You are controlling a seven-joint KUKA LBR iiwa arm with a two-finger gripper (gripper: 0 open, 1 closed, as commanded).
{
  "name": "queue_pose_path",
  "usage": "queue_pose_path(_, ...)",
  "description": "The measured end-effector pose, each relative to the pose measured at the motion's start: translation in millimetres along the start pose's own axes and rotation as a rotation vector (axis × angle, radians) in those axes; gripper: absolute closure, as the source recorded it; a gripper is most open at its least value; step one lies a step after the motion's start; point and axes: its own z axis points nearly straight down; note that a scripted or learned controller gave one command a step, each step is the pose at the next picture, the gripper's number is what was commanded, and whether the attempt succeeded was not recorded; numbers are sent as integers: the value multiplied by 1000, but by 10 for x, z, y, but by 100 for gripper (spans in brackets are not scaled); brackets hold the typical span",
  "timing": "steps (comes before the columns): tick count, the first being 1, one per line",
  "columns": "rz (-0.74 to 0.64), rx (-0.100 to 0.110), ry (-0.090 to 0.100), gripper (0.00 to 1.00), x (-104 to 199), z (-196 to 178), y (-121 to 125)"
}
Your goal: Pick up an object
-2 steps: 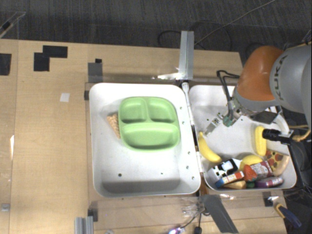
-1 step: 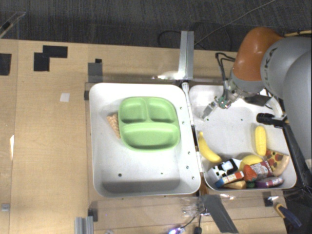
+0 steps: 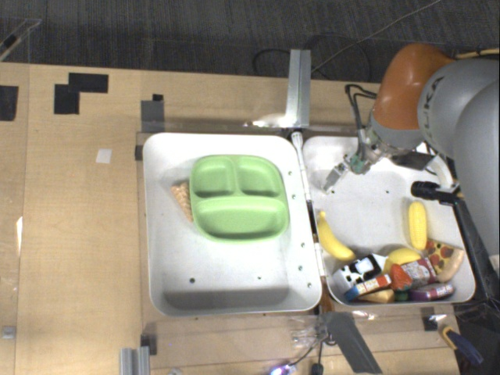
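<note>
We see one arm [image 3: 449,100], grey with an orange band, reaching in over the right bin [image 3: 367,209]. Its gripper [image 3: 341,170] hangs above that bin's upper left part, over bare white floor. We cannot tell whether it is released or clenched; nothing shows between its tips.

Counts: two white bins on the wooden surface [image 3: 70,233], one green divided plate [image 3: 237,196], two bananas, one small pile of mixed items.

Pickable things all lie below the gripper in the view. One banana [image 3: 333,241] sits below and slightly left of the gripper, against the right bin's left wall. The second banana [image 3: 418,225] lies below and to the right of the gripper, upright in the view, well apart from it. The cluttered pile [image 3: 394,276] sits farther down along the bin's bottom edge: a black-and-white piece, something red, a yellow rounded thing, a purple piece, a slice-like item at the right end; too small to name surely.

Left of the gripper, across the bin wall, the left bin [image 3: 164,272] holds the green plate, which covers most of a tan textured item [image 3: 181,200] at its left edge.

A metal post [image 3: 299,88] stands above and left of the gripper, at the bins' junction. Black cables [image 3: 367,104] run near the wrist.
</note>
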Motion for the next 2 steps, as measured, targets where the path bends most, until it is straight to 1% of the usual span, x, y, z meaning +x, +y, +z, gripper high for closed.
queue_pose_path(1, -16, -12, -12, 0, 246, -239, -309)
queue_pose_path(2, -32, -18, -18, 0, 427, -22, -900)
